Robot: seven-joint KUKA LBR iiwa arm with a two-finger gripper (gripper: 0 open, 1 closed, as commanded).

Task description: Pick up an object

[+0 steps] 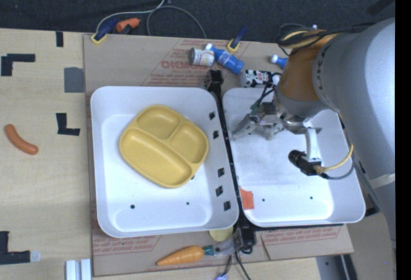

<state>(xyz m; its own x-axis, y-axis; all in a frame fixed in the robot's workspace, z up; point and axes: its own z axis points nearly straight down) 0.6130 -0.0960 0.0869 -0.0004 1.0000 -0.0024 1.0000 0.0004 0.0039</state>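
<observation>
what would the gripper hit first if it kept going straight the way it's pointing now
The gripper points toward the view's left, low over the right bin. The first thing in that line is likely the wall where the two bins meet, though depth is unclear.

A toy carrot [182, 255] and sausage [21, 139] lie outside the bins [103, 144].

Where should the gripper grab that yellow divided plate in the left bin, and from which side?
Grip the yellow plate by its raised outer rim, probably coming straight down near its right edge. It lies flat and is too wide to span, so only the rim offers a pinch.
</observation>
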